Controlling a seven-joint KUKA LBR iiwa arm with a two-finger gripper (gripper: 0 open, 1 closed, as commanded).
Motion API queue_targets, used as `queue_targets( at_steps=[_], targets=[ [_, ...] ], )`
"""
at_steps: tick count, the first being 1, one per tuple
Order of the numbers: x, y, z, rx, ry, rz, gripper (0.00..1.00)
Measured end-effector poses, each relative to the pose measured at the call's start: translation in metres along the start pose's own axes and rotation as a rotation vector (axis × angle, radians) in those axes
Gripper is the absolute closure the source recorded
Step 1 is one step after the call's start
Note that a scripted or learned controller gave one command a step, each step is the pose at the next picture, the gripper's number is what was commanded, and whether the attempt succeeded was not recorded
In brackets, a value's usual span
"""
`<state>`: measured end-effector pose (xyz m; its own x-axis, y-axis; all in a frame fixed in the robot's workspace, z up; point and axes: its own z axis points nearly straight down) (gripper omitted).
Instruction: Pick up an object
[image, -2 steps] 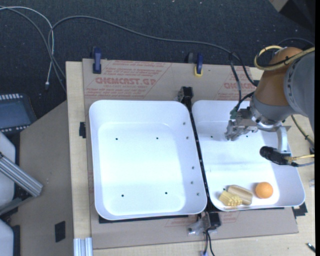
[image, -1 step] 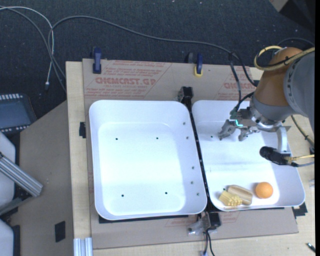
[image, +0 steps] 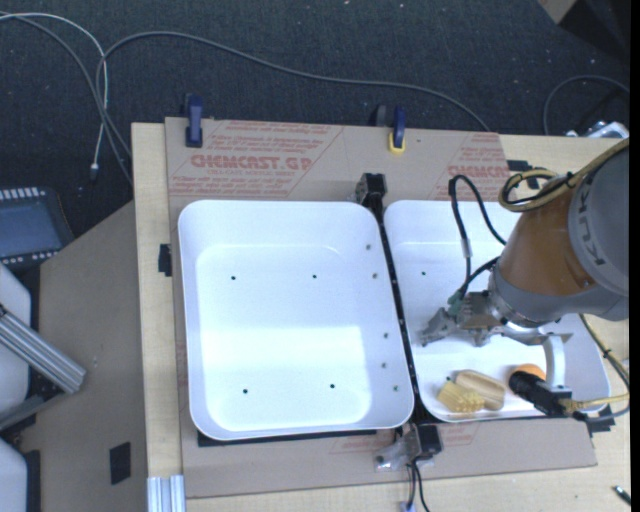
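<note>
The left bin (image: 200, 330) on the pale board counter (image: 150, 330) is smooth white plastic with rounded corners, and the right bin (image: 420, 235) matches it. In the right bin sits the grey metal end effector (image: 445, 326) — apart or together, I cannot tell. Near it, by the front wall, lies a lumpy tan oblong object (image: 472, 392) — a small rounded orange piece (image: 531, 373) to its right.

A flat sheet masked in brown paper (image: 300, 150) lay under the two bins, and red print ran across its far strip. The largest line, in bold red capitals at the left, read "CHEMCAST GP". Finer red lines stood above and below it, too small to read. The same red print was repeated on the sheet's right part, where only the start of a word showed, cut off by cables. Dark capital letters on the robot's grey arm link (image: 607, 240) were cut by the frame's edge and could not be read whole.
</note>
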<state>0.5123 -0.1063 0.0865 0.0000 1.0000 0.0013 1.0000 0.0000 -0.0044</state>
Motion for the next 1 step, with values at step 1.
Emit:
queue_targets(
  at_steps=[1],
  targets=[
    [-0.0055,0.0462,-0.0016,-0.006,-0.002,-0.001,0.00]
  ],
)
